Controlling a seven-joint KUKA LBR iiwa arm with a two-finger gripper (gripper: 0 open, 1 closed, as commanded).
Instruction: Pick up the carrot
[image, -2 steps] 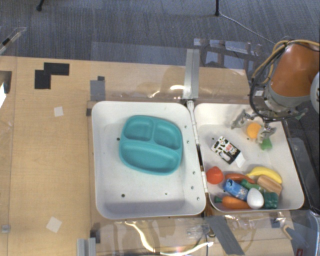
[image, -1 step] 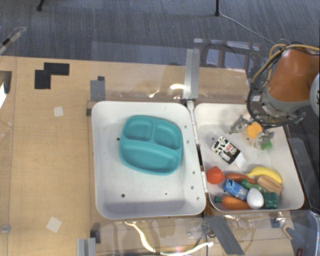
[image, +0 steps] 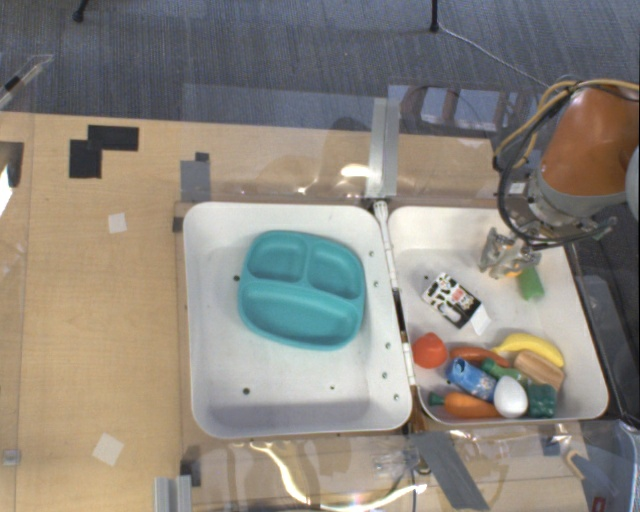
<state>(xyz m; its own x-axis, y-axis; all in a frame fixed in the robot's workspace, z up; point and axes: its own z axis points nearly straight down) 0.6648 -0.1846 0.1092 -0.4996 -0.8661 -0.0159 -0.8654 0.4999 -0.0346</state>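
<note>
We hover our hand (image: 509, 254), its opening unclear to us, at upper right, well apart from the carrot (image: 468, 405) lying ungrasped at lower right.

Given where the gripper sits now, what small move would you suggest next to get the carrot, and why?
I would probably move the gripper toward the near end of the right bin. It sits at the far end beside a green piece, while the carrot lies at the near edge, beside the white egg.
</note>
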